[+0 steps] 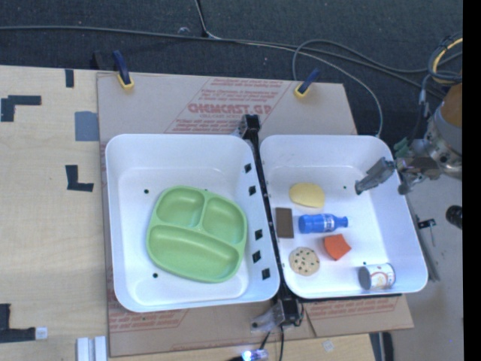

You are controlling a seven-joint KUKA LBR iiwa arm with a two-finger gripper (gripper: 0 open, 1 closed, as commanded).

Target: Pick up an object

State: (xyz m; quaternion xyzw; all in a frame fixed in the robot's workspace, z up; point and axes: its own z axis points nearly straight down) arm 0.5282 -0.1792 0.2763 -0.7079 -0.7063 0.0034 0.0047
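White right bin [391, 224] holding yellow lump [307, 195], bottle [322, 222], red block [337, 247], cookie [304, 261], can [376, 276]; gripper [373, 177] poised at two o'clock, jaws unreadable, carrying nothing: approach stage, likely needing descent toward one item.

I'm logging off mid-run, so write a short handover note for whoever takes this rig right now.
Hand: over the right white bin's upper right corner, holding nothing.
Right bin: pale yellow rounded lump, brown flat rectangular block, blue plastic bottle, orange-red block, round speckled cookie, small can on its side.
Left white bin: green divided plastic plate.
Done: nothing picked.
Left: grasp and lift one object.
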